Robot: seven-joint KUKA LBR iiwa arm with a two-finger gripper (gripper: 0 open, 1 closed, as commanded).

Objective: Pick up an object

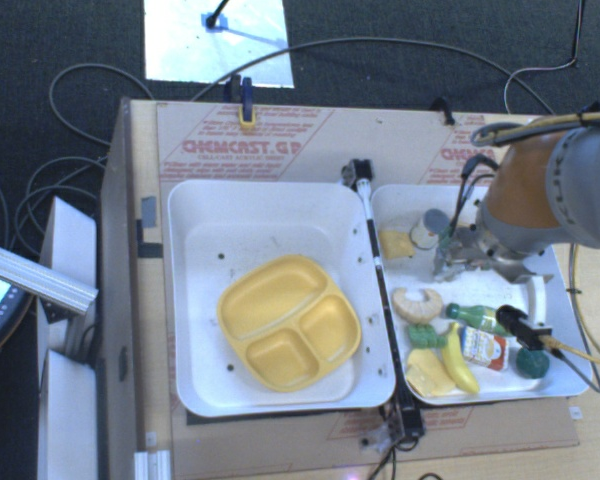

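Jaws (448, 258), their state impossible to tell, hung low in the right bin (570, 388), presumably seeking the far-left small jar (426, 234).

The surface (280, 133) was a brown board with red printing. Two white bins, the left bin (195, 298) and the right bin (560, 383), stood directly on it, side by side.

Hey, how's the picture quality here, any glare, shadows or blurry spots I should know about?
Camera view: even overhead light, and the two white bins look bright and slightly washed out; soft shadows under the yellow tray; small toys by the claw are grainy, details hard to read; the arm is slightly soft.
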